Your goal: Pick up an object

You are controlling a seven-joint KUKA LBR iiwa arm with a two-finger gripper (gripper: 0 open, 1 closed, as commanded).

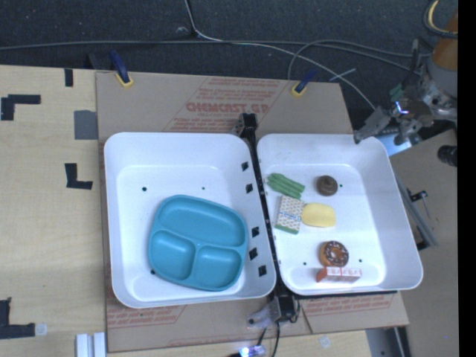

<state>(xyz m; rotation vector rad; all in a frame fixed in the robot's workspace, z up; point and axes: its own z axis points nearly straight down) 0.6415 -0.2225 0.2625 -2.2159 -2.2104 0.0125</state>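
The right bin (394, 199) holds several small items: a green ridged piece (285, 184), a brown ball (327, 185), a yellow lump (318, 215), a pale patterned block (289, 214), a chocolate donut (334, 253) and a red and white bar (340, 274). My gripper (384, 134) hangs over the bin's far right corner, above and to the right of the brown ball. Its fingers are spread open and nothing is between them. It is well apart from every item.
The left bin (126, 169) holds a blue divided plate (198, 242). A black divider with clips (256, 199) runs between the bins. Cables (312, 50) trail across the cardboard behind the bins. The arm's wrist (439, 80) stands at the upper right.
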